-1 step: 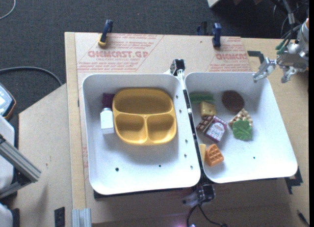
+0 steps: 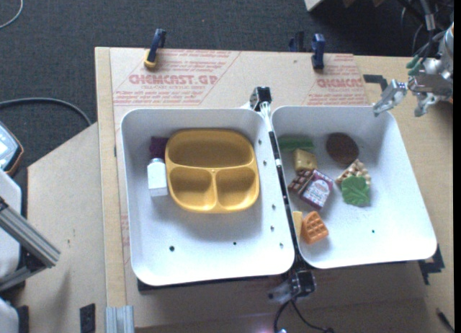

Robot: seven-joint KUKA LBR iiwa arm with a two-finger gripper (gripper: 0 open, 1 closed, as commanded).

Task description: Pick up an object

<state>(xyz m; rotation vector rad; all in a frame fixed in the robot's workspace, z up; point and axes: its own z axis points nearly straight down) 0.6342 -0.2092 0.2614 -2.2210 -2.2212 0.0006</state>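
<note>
Nearest us lies an orange waffle (image 2: 314,227) in the right bin (image 2: 403,202); our hand (image 2: 403,101) hovers, fingers apart, gripping nothing.

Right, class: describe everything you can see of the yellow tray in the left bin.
The yellow tray is a rounded-corner rectangle that looks like smooth plastic, moulded into three compartments: one long one along the far side and two smaller ones nearer the camera. All three look bare. It lies flat and right way up on the floor of the left bin, toward the bin's far side. A small white bottle sits against its left edge, with a dark purple item just beyond.
</note>
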